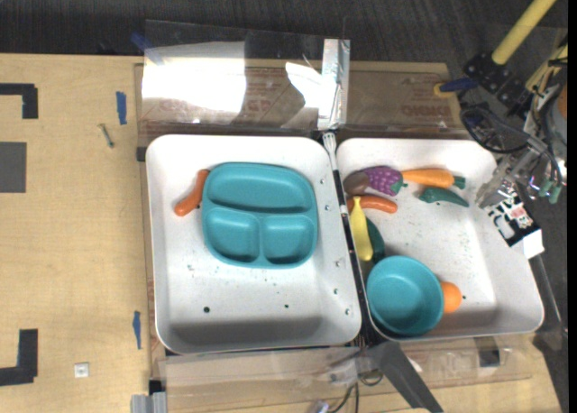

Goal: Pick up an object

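the gripper (516,188) sat at the right edge of the right bin (478,249), over its rim, a tangle of metal, cables and a white tag. how far its fingers stood apart could not be told from this slant, and nothing showed between them; it touched no toy.

inside the right bin, the objects lay toward the left and far side. a purple grape bunch (385,180) rested near the far left corner, with an orange carrot (427,177) just beside it to the right and a dark green piece (442,196) in front of the carrot. a small orange-red sausage (379,206) lay under the grapes, a yellow banana (361,231) ran along the left wall, and a teal bowl (404,292) stood at the near side with an orange fruit (451,295) touching its right side.

the left bin (180,294) held a teal divided plate (261,213) and an orange sausage (190,195) at the plate's left.
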`<state>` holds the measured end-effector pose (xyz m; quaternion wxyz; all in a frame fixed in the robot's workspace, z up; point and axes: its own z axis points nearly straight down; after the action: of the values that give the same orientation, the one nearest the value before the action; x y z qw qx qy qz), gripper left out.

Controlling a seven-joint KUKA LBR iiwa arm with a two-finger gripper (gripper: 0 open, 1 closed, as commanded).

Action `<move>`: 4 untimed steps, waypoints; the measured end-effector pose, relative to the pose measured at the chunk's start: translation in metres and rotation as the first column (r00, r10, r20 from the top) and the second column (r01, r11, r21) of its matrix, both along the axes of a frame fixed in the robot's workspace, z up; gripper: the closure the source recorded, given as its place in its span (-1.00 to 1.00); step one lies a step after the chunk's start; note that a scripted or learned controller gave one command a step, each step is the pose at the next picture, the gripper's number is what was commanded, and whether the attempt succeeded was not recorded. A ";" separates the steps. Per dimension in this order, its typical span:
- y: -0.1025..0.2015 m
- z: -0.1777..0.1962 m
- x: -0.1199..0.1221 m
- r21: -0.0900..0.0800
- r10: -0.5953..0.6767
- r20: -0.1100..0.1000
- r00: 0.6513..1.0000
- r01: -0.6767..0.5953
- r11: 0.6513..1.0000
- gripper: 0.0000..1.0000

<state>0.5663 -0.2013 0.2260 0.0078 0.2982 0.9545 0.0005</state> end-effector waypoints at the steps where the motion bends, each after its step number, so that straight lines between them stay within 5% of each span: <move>1: 0.086 -0.027 0.027 0.007 -0.106 -0.014 0.994 0.106 0.994 1.00; 2: 0.162 0.016 0.034 0.006 -0.111 -0.005 0.994 0.111 0.994 1.00; 3: 0.222 0.023 0.082 0.006 -0.030 -0.008 1.000 0.030 1.000 1.00; 4: 0.215 -0.019 0.088 0.004 -0.106 -0.017 0.994 0.106 0.994 1.00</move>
<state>0.6546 0.0137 0.2071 -0.0007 0.3484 0.9374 -0.0001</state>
